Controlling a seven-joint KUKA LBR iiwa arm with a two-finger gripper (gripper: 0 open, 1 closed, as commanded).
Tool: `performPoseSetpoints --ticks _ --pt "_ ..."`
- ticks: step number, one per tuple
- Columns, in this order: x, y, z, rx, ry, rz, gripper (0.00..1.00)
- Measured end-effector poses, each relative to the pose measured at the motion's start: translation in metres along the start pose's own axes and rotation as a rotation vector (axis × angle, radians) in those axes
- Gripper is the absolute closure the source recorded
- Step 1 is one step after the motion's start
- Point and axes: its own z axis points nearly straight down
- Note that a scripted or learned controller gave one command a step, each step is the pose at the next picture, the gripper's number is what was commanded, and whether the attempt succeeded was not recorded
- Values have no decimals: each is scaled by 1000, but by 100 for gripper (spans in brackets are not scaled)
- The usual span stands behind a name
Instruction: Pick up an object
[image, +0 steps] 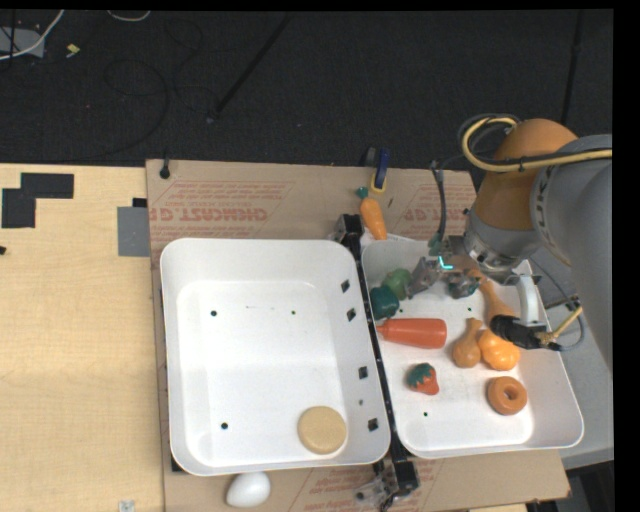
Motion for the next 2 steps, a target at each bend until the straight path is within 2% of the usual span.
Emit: performPoseSetpoints --ticks 1,2 --pt "3 -68 36 3 3 3 0" --pt "1 -65 24 -2 1 7 100"
